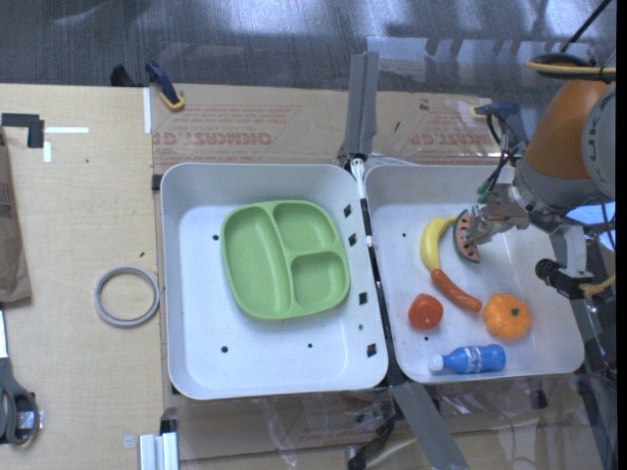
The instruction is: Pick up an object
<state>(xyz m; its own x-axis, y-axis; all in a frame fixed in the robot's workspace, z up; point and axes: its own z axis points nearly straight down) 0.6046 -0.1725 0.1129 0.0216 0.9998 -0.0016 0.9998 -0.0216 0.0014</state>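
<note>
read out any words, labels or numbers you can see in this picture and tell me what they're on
Cardboard sheet behind the bins: red printed lettering, appearing upside down and mirrored, too blurred to read.
Same red print near: also unreadable.
Water bottle: blue label, text too small to read.

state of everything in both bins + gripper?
green divided plate: flat, left bin, nothing on it
banana: lying, right bin
watermelon slice: under gripper
sausage: lying
tomato: resting
orange pumpkin: upright
blue bottle: on its side, capped
</note>
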